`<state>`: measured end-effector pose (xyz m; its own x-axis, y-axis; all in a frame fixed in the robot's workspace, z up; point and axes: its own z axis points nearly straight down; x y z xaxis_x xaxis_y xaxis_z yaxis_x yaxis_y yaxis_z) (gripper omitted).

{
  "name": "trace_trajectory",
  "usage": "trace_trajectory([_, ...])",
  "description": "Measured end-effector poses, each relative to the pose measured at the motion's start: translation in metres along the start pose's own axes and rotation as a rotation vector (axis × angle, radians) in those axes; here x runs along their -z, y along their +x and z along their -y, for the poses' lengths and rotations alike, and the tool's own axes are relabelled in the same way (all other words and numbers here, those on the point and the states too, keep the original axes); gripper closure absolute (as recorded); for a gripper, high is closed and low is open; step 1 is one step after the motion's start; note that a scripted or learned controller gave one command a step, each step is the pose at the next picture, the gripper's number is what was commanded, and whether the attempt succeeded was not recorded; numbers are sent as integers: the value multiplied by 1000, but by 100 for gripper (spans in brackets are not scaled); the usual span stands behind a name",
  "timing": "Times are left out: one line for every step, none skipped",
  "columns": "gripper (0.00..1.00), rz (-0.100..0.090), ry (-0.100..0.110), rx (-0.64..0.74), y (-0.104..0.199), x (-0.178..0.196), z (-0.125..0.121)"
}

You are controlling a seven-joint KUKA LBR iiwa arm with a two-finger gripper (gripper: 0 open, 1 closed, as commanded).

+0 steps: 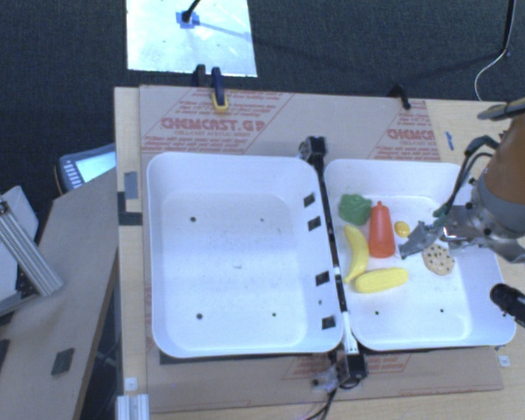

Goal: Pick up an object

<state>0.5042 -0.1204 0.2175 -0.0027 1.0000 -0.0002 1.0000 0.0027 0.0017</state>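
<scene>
The right bin (437, 322) holds several toy foods. A green leafy piece (355, 207) lies at the back, with an orange-red bottle (381, 230) beside it. A yellow banana (357, 250) and a yellow oblong piece (381, 279) lie nearer the front. A small yellow ball (402, 229) sits right of the bottle. A tan speckled cookie (437, 259) lies farther right. My gripper (429, 230) hangs open just above the cookie and right of the ball, with nothing between its fingers.
The left bin (236, 261) stands next to the right one, divided from it by a black-clipped ridge (328, 243). The arm (512, 182) covers the right bin's right side. A grey rail (17, 243) lies off the bench at left.
</scene>
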Motion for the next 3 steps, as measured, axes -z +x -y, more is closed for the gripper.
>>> trace_trajectory([0,0,-1,5,6,-38,-61])
trace_trajectory([0,1,-3,6,36,-137,-116])
trace_trajectory([100,0,-3,2,34,-122,-116])
